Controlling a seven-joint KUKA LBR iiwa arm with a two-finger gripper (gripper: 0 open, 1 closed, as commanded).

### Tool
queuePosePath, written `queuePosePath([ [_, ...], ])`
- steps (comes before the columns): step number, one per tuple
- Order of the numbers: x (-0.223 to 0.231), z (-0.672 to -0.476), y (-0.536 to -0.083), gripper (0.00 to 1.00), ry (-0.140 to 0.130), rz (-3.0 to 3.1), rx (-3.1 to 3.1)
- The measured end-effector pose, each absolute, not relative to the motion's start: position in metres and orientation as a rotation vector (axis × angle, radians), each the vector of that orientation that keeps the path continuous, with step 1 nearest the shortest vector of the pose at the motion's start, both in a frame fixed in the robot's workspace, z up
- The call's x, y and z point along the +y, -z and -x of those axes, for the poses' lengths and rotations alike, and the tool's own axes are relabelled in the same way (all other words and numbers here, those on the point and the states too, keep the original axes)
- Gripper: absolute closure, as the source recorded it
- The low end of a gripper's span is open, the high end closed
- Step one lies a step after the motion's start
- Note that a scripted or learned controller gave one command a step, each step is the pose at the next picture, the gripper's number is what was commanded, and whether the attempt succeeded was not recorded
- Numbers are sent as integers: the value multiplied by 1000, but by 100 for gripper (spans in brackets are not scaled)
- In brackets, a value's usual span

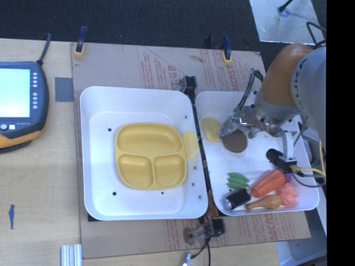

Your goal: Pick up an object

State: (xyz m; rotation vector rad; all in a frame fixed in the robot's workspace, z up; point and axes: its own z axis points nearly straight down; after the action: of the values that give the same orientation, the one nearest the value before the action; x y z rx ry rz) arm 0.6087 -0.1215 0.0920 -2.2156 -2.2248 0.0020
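My gripper (237, 127) hangs low in the right bin (222, 101), just above a round brown disc (235, 143). To its left lies a pale yellow round piece (211, 129) against the bin's left wall. Near the front of that bin sit a green pea pod (238, 179), an orange carrot (268, 182), a pink piece (288, 194), a tan piece (265, 203) and a black-and-white cylinder (236, 199). The arm's body hides the fingertips.
The left bin (91, 148) holds a yellow divided plate (151, 154). Another pale yellow piece (190, 145) rests at that bin's right edge. A teach pendant (19, 101) lies on the bench at far left. Cables (302, 170) trail by the right bin's right edge.
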Motion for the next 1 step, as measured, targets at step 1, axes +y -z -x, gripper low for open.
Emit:
queuePosePath([
  [1,-119,-580,-92,0,-5,2214,-2225],
])
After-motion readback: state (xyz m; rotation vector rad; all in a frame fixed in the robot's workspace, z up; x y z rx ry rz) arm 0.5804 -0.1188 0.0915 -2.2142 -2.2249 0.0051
